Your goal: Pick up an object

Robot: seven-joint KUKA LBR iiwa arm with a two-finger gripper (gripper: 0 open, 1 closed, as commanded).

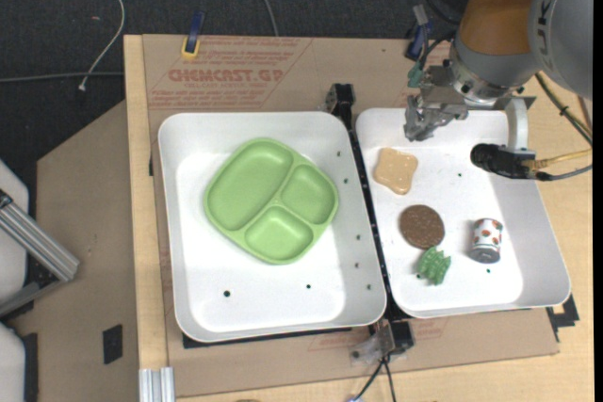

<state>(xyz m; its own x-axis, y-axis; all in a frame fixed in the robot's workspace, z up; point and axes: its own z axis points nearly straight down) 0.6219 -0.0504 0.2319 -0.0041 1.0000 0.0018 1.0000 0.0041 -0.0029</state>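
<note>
Toast slice [396, 170], a tan, bread-shaped piece, lies just down the view from the claw [424, 129] and a little to its left, flat on the floor of the right bin [529, 202]. It is the nearest thing to the claw, so I take it as the likeliest target.

Farther from the claw on that same side sit a brown disc [421, 226], then a green toy [433, 265]. A little can [485, 240] stands well off to the claw's lower right. Far to the claw's left, a green plate [271, 200] with three sections rests in the left bin [198, 273].

The step in hand looks like the approach: the claw hangs over the far left corner of the right bin, apart from every loose thing, and nothing has been picked yet. I cannot tell how wide the claw stands; it is dark and seen from above at a slant. No object shows in its grasp and it appears to touch nothing.

The next move would call for a short shift toward the toast slice, lining up over its middle, then a straight descent. The slice is low and flat, so a grab may well slip.
</note>
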